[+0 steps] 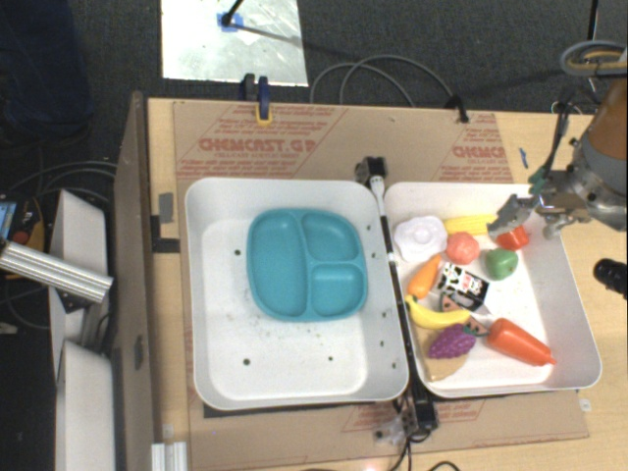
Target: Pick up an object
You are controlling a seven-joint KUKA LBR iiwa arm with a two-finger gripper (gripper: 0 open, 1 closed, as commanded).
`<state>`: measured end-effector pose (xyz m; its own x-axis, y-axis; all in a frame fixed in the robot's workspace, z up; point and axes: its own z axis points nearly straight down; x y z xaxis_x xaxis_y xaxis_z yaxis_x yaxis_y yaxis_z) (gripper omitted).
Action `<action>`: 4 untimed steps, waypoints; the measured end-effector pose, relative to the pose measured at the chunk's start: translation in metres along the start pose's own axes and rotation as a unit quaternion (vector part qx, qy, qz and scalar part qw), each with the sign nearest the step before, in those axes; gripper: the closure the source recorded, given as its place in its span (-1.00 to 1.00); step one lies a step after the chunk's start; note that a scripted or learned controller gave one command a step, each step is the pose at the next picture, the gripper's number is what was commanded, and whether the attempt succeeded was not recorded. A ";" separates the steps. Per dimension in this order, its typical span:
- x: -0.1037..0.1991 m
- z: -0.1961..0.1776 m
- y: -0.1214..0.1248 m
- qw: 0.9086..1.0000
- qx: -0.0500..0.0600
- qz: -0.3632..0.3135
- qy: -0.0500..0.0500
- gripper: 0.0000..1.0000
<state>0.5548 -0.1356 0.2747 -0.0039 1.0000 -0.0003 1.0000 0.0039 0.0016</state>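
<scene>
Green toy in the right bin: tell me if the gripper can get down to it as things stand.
Probably yes. The gripper hangs at the right bin's upper right, above and close beside the green toy. Nothing lies on top of the toy, though a pink toy crowds its left side.

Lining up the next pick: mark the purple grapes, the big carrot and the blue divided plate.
purple grapes (451, 341), camera view, middle of the bunch.
big carrot (520, 341), camera view, middle of its orange body.
blue divided plate (306, 265), camera view, the ridge between compartments.
</scene>
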 end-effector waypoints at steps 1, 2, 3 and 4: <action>-0.015 0.156 0.026 1.000 -0.005 0.001 -0.001 -1.00; 0.025 0.190 0.061 1.000 -0.003 -0.003 -0.001 -1.00; 0.045 0.191 0.026 1.000 0.002 0.001 0.001 -1.00; 0.044 0.180 0.029 1.000 -0.001 0.002 0.000 1.00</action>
